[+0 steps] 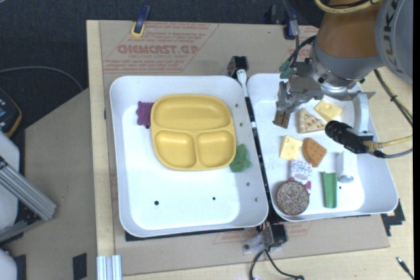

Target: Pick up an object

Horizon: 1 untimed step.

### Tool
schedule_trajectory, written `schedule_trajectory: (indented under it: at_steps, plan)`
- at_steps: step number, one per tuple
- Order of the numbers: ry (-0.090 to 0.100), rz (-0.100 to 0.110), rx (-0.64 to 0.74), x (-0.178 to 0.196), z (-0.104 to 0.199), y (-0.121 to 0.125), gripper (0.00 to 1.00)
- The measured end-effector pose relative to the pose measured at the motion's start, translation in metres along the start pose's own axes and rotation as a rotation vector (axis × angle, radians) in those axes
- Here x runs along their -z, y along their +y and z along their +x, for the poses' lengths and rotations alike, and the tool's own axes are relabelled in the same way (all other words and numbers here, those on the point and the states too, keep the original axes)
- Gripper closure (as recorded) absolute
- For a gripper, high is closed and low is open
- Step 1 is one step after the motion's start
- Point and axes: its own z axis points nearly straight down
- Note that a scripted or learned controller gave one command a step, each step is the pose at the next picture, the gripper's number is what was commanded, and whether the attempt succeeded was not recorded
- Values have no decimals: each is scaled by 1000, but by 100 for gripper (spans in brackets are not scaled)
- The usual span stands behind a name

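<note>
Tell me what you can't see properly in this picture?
- Purple thing: the yellow tray covers part of it in the camera view.
- Green thing: tucked partly under that tray.
- Small packet: print too small to read.
- Right bin: the arm hides its far corner.

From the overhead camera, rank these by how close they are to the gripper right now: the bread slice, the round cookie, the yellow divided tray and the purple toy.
Measured from the gripper in the right bin:
1. Bread slice, just right of it.
2. Round cookie, at the right bin's front edge.
3. Yellow divided tray, in the left bin.
4. Purple toy, beyond the tray's far left side.
</note>
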Motion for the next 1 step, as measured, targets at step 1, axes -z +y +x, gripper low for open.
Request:
schedule_trajectory:
  at_steps: [1]
  plan:
    - [0, 2, 0, -13, 46, -42, 100]
